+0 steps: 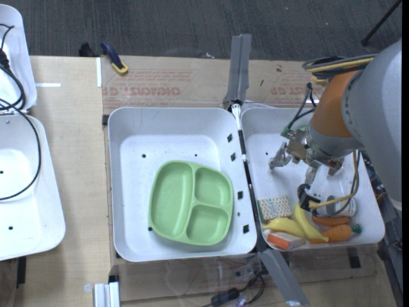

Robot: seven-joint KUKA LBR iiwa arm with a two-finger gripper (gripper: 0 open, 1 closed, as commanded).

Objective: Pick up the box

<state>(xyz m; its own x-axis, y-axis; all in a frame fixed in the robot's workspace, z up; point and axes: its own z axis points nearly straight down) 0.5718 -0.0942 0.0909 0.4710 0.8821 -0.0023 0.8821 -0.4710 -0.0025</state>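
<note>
— What's at the bottom edge of the right bin [261,142]?

— A flat orange-and-white packet [284,240], a curved yellow banana [299,225] and a tapered carrot [339,233], crowded together.

— And the box [275,206]?

— Small, rectangular, pale and speckled, touching the banana just above it, lower left of that bin.

— The gripper [282,158]?

— Metal, above the box and apart from it; I cannot tell its width.

— Left bin [128,171]?

— A smooth green three-part plate [192,202].
</note>
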